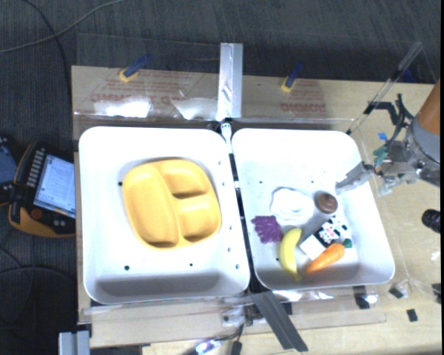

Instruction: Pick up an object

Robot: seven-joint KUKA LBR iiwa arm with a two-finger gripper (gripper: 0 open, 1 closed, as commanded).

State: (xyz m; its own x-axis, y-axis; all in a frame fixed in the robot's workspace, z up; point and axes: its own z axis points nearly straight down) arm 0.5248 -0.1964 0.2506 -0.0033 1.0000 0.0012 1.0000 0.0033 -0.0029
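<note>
At the frame's right edge the gripper point(388, 170) hovers over the right bin's point(370, 205) rim; whether it grips anything I cannot tell. The arm enters from the right. The banana point(289, 251) lies lower left of it, well apart, long axis near vertical, beside the carrot point(326, 257)

Fixed above the bench point(103, 87), looking down at a slant. Far enough to take in both white bins whole: left bin point(96, 198), right bin point(370, 220). Near side of the bench at the bottom edge, far side toward the top, with dark floor point(29, 50) beyond and along the left. Slightly tilted, so the bench edges run not quite level. Arm point(429, 124) entering from the right edge. One view, no second one for overlap.
</note>
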